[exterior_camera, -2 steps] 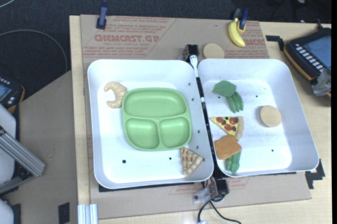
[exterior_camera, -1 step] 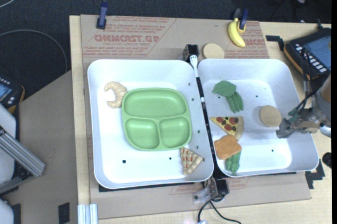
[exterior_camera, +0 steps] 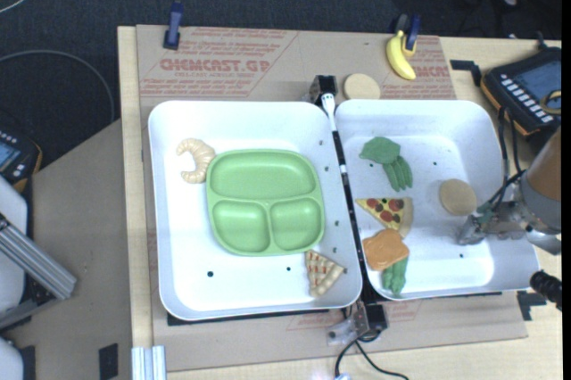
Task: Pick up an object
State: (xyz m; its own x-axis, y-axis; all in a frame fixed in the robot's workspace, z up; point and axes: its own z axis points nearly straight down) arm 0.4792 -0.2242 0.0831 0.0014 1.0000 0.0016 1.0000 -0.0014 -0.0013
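While the arm [exterior_camera: 546, 182] reaches in from the right, its fingers [exterior_camera: 475, 229] sit low in the right bin [exterior_camera: 477, 124], near the right wall, just below a tan round disc [exterior_camera: 457, 196]; can't tell if they're open or shut, nothing visibly held. Rest of the right bin: green leafy piece [exterior_camera: 389, 159] at top, pizza slice [exterior_camera: 387, 210] mid-left, orange block [exterior_camera: 385, 250] below it resting on a green piece [exterior_camera: 394, 276] at the front edge. Left bin [exterior_camera: 169, 191] holds a green divided tray [exterior_camera: 265, 201], a croissant [exterior_camera: 195, 159] just beside the tray's upper left, and a waffle wedge [exterior_camera: 321, 270] off its lower right corner. On the worktop [exterior_camera: 268, 57] behind the bins: banana [exterior_camera: 401, 58] and another tan disc [exterior_camera: 361, 86].
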